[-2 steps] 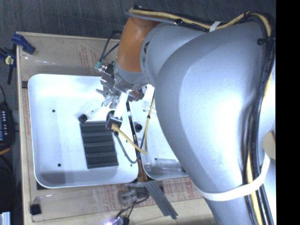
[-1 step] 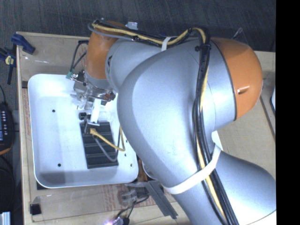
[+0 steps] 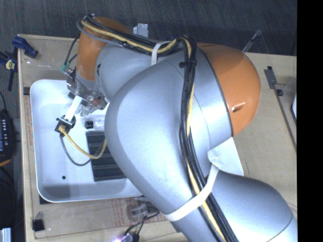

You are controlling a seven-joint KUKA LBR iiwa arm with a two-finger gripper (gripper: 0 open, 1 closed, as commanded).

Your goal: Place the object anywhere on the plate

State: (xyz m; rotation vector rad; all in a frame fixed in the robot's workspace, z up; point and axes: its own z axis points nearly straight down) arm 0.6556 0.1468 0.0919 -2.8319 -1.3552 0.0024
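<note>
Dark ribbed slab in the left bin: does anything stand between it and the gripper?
One small dark piece lies between the gripper and the far edge of the slab; I cannot tell what it is. The arm hides the slab's right side.

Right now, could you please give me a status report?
Pincer over left bin. Dark ribbed slab lies in bin beside it. Arm overhangs slab's right edge.

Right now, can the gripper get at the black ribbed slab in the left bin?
Probably yes. The gripper hangs over the same white bin, close to the black ribbed slab, whose left side lies uncovered; the arm hides its right edge.
</note>
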